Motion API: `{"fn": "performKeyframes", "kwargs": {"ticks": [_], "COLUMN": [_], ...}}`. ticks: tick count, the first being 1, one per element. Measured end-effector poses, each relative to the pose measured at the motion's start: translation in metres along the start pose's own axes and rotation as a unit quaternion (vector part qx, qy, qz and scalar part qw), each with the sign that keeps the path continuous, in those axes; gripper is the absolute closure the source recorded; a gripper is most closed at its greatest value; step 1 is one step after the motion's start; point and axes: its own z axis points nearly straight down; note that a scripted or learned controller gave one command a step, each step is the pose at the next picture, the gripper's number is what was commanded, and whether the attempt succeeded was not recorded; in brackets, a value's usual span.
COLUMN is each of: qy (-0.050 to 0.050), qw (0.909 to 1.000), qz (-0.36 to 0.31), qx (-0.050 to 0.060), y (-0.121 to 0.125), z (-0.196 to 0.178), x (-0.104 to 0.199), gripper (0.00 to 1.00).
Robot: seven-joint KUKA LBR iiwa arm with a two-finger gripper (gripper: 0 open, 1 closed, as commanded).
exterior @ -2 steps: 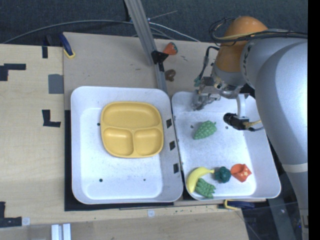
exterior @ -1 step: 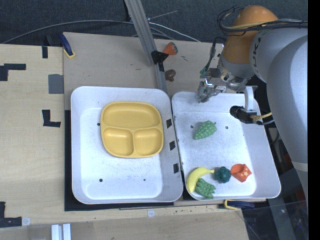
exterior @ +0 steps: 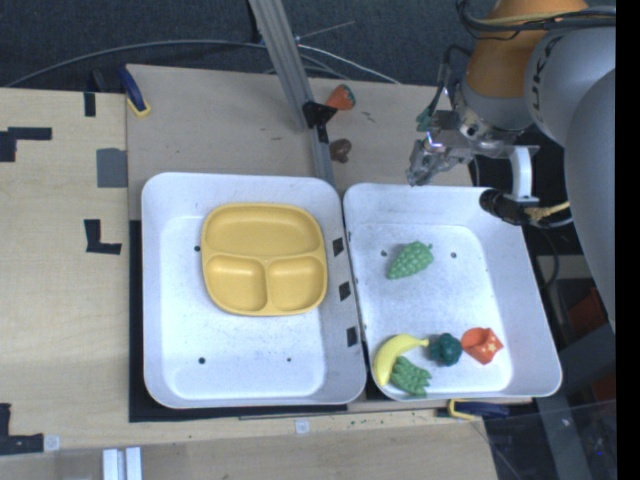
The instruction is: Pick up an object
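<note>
Arm (exterior: 560, 58): grey, with an orange band above the wrist, entered from the right edge of the view. Its jaws (exterior: 428, 163) are found over the far edge of the right bin, near that bin's far left corner, pointing down. Nothing is seen between them. Whether they are open or closed cannot be told, as the tips are small and blurred.

Surface (exterior: 60, 268): pale wood, with dark tape marks along its left part. Two shallow white bins are carried side by side on it, their inner edges touching.

Left bin (exterior: 170, 368): one item is held, a yellow divided plate (exterior: 265, 258) with three compartments, lying flat in the far half of the bin, nearer the right edge than the left.

Right bin (exterior: 520, 298): five small items are held.
- Green grape bunch (exterior: 410, 260): lying alone near the middle of the bin, toward the far left, well apart from the jaws and from the other items.
- Yellow banana (exterior: 392, 351): curved, at the near left corner.
- Green leafy piece (exterior: 410, 376): just beside the banana, against the near edge, touching it.
- Dark green broccoli-like piece (exterior: 445, 349): just to the right of the banana's tip.
- Orange-red piece (exterior: 482, 345): beside the dark green piece, along the near edge.

Metal post (exterior: 285, 48): grey, slanted, standing on the surface beyond the bins' far edges, with a small orange item (exterior: 342, 96) near its base.
</note>
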Motion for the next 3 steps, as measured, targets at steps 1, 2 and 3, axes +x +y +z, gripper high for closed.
{"fn": "performKeyframes", "kwargs": {"ticks": [1, 2, 3], "qy": [0.000, 0.001, 0.001], "qw": [1.0000, 1.0000, 1.0000], "qz": [0.000, -0.001, -0.002], "qx": [0.000, 0.004, 0.005], "y": [0.001, -0.024, -0.052], "z": [-0.054, -0.056, -0.049], "x": [0.000, 0.046, 0.099], "gripper": [1.00, 1.00, 1.00]}}
